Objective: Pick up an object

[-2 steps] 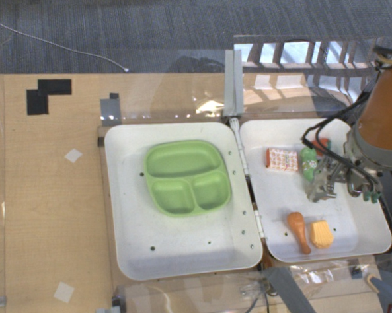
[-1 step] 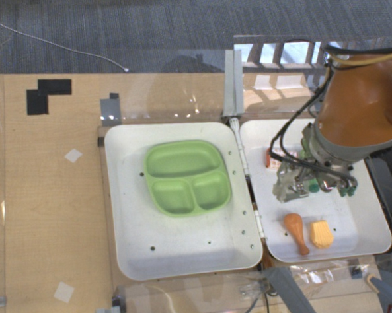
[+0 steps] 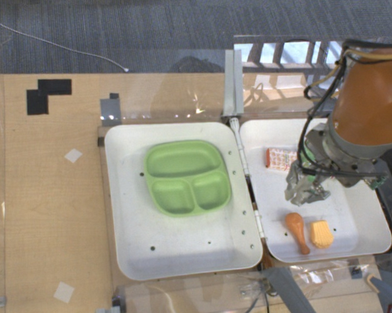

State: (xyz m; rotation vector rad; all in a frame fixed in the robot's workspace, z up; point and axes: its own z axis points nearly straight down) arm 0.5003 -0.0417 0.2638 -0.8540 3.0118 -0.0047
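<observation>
Two shallow white plastic bins sit side by side: the left bin (image 3: 132, 255) holds a green three-compartment plastic tray (image 3: 186, 177), and the right bin (image 3: 367, 241) holds a small red-and-white packet (image 3: 279, 157), an orange-brown toy drumstick (image 3: 296, 230) and a yellow corn-like block (image 3: 321, 234) just beside it. The grey two-finger gripper (image 3: 307, 190) hangs over the right bin between the packet and the drumstick, nothing visibly between its fingers; whether they are apart or together cannot be told.
</observation>
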